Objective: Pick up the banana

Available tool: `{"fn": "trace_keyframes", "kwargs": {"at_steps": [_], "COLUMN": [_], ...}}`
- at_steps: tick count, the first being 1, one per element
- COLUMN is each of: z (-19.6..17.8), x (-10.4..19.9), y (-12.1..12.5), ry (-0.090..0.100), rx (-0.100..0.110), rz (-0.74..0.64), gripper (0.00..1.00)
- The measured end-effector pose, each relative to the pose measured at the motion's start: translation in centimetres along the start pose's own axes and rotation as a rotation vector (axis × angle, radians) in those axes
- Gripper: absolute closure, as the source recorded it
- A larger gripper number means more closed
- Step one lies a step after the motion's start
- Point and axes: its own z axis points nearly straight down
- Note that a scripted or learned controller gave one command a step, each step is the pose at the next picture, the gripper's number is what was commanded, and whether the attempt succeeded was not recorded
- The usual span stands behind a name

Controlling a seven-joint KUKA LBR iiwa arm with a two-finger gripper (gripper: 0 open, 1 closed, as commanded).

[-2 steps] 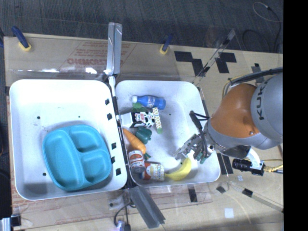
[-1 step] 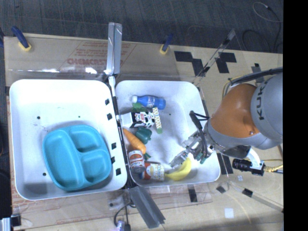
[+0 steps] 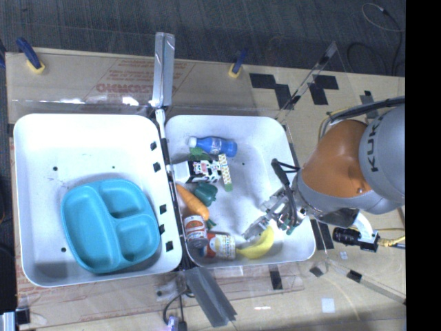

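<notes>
Reaching into the right bin (image 3: 293,158), the gripper (image 3: 271,221) hangs just above the banana (image 3: 258,246), which lies along the bin's near wall beside a small bottle (image 3: 219,245). Its fingers (image 3: 256,225) look apart, nothing between them. This seems the approach; next comes lowering and closing.

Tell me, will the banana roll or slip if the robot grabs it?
The banana is curved and lies flat, so it probably won't roll, though it may pivot. Its smooth skin could slip. It looks stiff and light. It lies against a bottle near the bin wall, so a push may jam it.
</notes>
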Motion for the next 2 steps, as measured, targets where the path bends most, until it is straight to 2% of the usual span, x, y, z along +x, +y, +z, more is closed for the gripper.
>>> {"fn": "trace_keyframes", "kwargs": {"at_steps": [1, 2], "z": [-1.0, -1.0], "x": [-0.01, -0.01], "y": [0.1, 0.1], "ry": [-0.001, -0.001], "rx": [0.0, 0.0], "rz": [-0.004, -0.005], "gripper": [1.0, 0.0]}}
